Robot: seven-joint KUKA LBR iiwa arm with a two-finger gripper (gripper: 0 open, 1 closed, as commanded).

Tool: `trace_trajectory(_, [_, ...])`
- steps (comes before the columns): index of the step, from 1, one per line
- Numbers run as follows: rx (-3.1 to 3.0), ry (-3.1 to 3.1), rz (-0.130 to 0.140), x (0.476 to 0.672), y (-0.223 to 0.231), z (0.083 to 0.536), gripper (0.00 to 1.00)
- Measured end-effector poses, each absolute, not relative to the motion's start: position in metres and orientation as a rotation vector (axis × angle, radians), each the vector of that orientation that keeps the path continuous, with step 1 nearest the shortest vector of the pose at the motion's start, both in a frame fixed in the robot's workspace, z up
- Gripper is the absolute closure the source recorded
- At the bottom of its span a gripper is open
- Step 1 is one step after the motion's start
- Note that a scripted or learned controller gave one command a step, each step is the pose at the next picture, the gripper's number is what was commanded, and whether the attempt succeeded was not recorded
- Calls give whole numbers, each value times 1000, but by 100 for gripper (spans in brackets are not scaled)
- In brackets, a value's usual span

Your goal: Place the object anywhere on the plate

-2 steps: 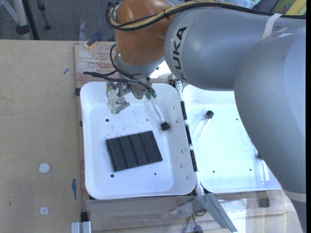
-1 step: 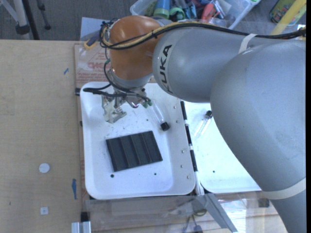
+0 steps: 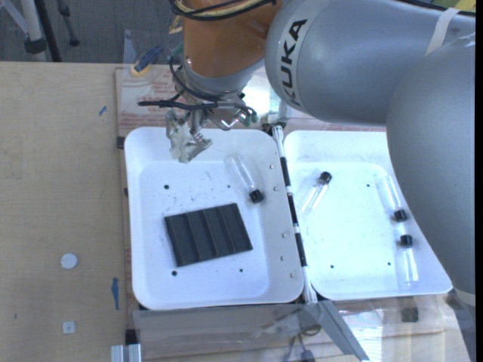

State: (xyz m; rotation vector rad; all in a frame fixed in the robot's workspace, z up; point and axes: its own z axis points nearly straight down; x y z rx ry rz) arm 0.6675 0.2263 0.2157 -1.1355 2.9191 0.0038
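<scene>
The gripper [image 3: 187,143] hangs over the left bin [image 3: 143,202] near its twelve o'clock edge; whether it is open or closed I cannot tell, and nothing visibly sits in it. A capped clear tube [image 3: 244,176] lies loose at about four o'clock from it. The dark ridged plate [image 3: 207,234] lies lower in the bin — apart from the tube, so the placing looks undone. Three more tubes lie in the right bin [image 3: 362,270].

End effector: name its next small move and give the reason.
Probably shift the end effector toward the nearest clear vial and lower over it. It hangs above the left bin's far corner, the vial lies apart beside it, and the dark ribbed plate bears nothing yet.
</scene>
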Motion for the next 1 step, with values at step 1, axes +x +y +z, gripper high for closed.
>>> trace_trajectory(1, [-1182, 2900, 3, 667, 224, 245, 100])
